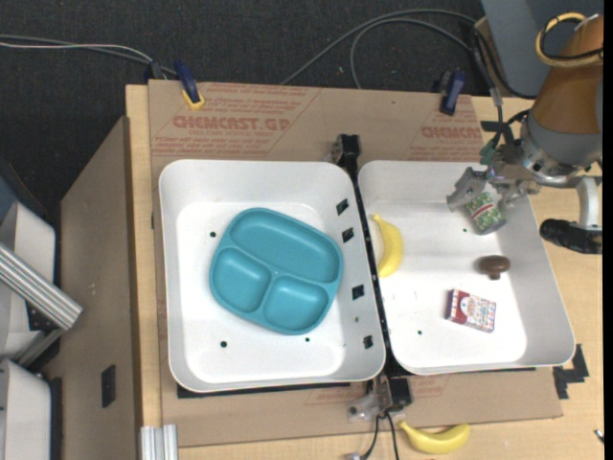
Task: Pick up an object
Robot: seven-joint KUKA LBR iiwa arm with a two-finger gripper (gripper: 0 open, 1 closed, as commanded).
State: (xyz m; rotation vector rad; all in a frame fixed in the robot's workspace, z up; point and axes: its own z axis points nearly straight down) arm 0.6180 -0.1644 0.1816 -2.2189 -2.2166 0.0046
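Two shallow white bins sit side by side on a brown cardboard-covered bench (pixel 287 113).

Left bin (pixel 182 286): one teal divided plate (pixel 276 269) with three compartments, lying flat near the middle of the bin, turned at an angle to the bin walls.

Right bin (pixel 431 343), four items:
- One yellow banana (pixel 388 245), lying against the left wall of this bin, just beside the divider between the bins.
- One small brown rounded object (pixel 495 266) (too small to identify), on the bin floor toward the right side.
- One small red-and-white carton (pixel 470 310), lying flat toward the near right part of the bin, below the brown object and apart from it.
- One small greenish packet or bottle (pixel 487 217), tilted, in the far right part of the bin, directly at the fingertips of the gripper (pixel 484 199).

Arm: grey with an orange band (pixel 572 84), entering from the right and bent down over the far right corner of the right bin. The gripper fingers stand on either side of the greenish item and appear closed against it, though the view is too cluttered to tell whether the item is off the bin floor.

Outside the bins: a second banana (pixel 436 436) at the near edge of the bench, below the right bin; two blue clamps (pixel 188 84) on the far edge of the cardboard; black cables (pixel 402 27) trailing over the dark floor behind the bench.
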